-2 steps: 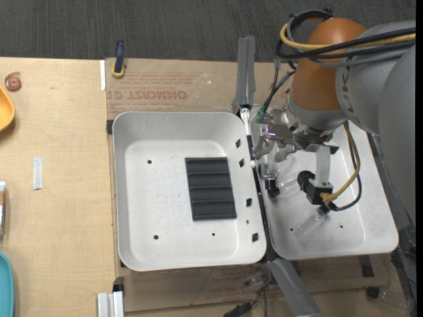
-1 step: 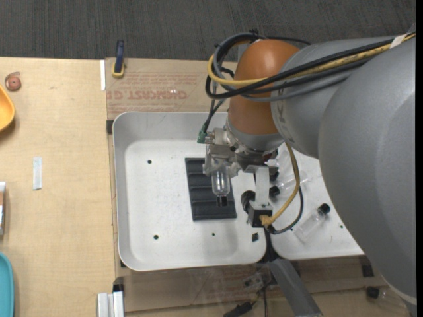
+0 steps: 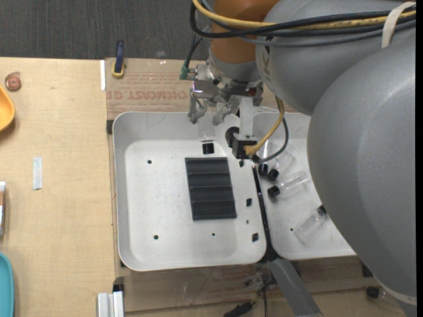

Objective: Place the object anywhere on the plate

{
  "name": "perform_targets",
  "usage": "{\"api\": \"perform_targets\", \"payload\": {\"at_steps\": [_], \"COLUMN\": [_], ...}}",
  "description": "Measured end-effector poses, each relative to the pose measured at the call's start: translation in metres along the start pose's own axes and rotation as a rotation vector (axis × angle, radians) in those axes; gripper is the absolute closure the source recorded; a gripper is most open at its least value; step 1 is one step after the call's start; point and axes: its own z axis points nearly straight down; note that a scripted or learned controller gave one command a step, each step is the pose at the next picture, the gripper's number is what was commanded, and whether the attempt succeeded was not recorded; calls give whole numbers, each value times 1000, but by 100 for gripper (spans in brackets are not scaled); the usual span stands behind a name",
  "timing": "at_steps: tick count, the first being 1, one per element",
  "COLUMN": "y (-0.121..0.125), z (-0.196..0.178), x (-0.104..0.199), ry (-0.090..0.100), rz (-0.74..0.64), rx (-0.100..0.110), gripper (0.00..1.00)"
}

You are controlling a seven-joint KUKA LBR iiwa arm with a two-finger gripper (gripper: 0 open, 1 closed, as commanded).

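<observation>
A black ribbed plate (image 3: 211, 188) lies flat in the middle of the left white bin (image 3: 135, 197). A small black object (image 3: 207, 148) rests on the bin floor just beyond the plate's far edge, apart from the plate. My gripper (image 3: 207, 115) hangs over the bin's far wall, directly behind that small object. Its fingers (image 3: 196, 114) are spread and open, with nothing between them. The grey arm with its orange band reaches in from the upper right and hides much of the right bin.
The right bin (image 3: 310, 243) holds clear vials with black caps (image 3: 285, 186) and another vial (image 3: 309, 227). A black divider edge (image 3: 259, 203) separates the bins. Cardboard (image 3: 152, 91) lies behind the left bin, with a blue clamp (image 3: 119, 57). An orange item (image 3: 4, 111) sits far left.
</observation>
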Motion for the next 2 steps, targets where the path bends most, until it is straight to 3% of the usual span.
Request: {"api": "perform_targets", "payload": {"at_steps": [1, 2], "y": [-37, -4], "z": [-12, 42], "x": [31, 34], "ry": [0, 0], "rz": [-332, -437], "rx": [0, 0], "gripper": [100, 100]}}
